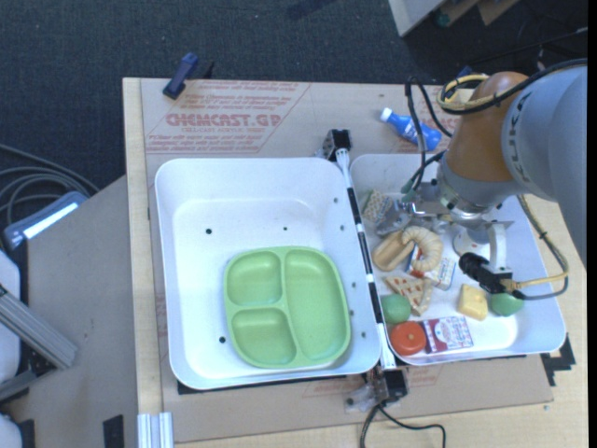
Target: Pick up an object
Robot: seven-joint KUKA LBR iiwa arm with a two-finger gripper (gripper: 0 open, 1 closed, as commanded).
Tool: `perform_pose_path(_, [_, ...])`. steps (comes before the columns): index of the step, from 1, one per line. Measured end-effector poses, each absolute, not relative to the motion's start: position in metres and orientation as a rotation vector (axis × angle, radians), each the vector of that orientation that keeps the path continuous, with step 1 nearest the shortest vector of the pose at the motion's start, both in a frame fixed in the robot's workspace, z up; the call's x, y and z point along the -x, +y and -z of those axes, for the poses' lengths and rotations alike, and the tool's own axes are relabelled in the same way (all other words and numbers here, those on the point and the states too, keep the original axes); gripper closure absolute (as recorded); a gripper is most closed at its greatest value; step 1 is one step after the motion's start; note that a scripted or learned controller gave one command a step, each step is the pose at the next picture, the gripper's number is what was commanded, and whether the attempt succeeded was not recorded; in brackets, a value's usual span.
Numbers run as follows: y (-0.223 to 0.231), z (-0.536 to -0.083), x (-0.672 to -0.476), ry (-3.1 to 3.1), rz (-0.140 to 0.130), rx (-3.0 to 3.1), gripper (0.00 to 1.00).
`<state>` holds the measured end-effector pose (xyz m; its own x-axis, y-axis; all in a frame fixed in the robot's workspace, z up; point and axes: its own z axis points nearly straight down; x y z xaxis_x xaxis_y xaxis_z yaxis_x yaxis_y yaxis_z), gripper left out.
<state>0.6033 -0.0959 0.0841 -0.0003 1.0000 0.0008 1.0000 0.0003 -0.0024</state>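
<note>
1. The gripper (464, 220) hangs low over the right bin (546, 334), under the grey arm (550, 129) with its orange band. Whether it is parted or closed I cannot tell; the wrist hides it.
2. Just left of it lies a tan pretzel-like toy (410, 246), the nearest candidate. It looks light and stiff, a moulded thing; its thin loops suit a pinch across one strand, though rounded plastic may slip.
3. Nearer the camera sit a yellow wedge (473, 301) and a green ball (505, 303), close together; the wedge's flat faces should grip best.
4. Further out are an orange tomato-like piece (408, 338) and a red-and-white packet (451, 333).
5. Well to the left, the left bin (173, 250) holds a green divided tray (284, 304).
</note>
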Motion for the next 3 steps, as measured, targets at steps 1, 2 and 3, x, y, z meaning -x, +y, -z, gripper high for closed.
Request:
perform_pose_path(1, [-0.091,-0.084,-0.526,-2.22,-0.001,2.221,0.0])
perform_pose_path(2, [-0.091,-0.095,-0.528,-2.223,0.004,2.225,1.0])
perform_pose_path(3, [-0.135,-0.164,-0.519,-2.222,0.0,2.224,1.0])
